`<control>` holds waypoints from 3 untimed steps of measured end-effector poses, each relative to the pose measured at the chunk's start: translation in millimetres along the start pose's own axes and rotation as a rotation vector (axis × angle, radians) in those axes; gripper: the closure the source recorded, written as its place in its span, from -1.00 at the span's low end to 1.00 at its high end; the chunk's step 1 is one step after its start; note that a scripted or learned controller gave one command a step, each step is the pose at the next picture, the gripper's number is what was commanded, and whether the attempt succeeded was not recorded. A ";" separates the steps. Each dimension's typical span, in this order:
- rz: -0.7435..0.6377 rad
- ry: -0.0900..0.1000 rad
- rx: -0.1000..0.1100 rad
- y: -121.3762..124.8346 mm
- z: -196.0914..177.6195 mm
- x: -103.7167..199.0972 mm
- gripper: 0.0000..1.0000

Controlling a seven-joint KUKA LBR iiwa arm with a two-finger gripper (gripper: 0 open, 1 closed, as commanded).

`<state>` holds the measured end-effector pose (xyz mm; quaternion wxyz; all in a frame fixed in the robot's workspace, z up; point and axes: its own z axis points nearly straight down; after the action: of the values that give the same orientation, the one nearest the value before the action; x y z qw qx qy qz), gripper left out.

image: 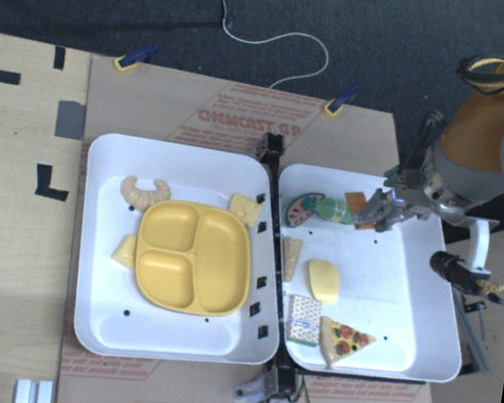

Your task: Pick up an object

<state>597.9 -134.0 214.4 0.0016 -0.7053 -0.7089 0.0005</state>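
Note:
My gripper point(375, 215) hangs low over the back of the right bin point(412, 297), coming in from the right. Just to its left lie a small brown piece point(354, 202) and a green bottle point(330, 208), with a watermelon slice point(302, 209) beyond them. The brown piece sits right against the gripper's tip; I cannot tell whether it is touching. Further forward in the same bin lie a pale yellow oval point(322, 280), a tan wedge point(291, 257), a printed packet point(304, 318) and a pizza slice point(344, 339).
The left bin point(102, 220) holds a yellow divided plate point(194, 258), a croissant point(144, 192), a cheese wedge point(244, 209) and a yellow wedge point(125, 249). A black divider point(269, 246) runs between the bins. The right bin's right half is bare white floor.

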 end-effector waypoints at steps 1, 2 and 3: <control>-0.001 0.000 0.000 -5.0 5.5 51.3 1.00; -0.002 0.001 -0.001 -25.2 -6.7 105.7 1.00; 0.000 -0.001 -0.001 -13.9 -4.3 131.5 1.00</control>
<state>583.3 -2.5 218.9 0.0009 -0.7054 -0.7088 0.0003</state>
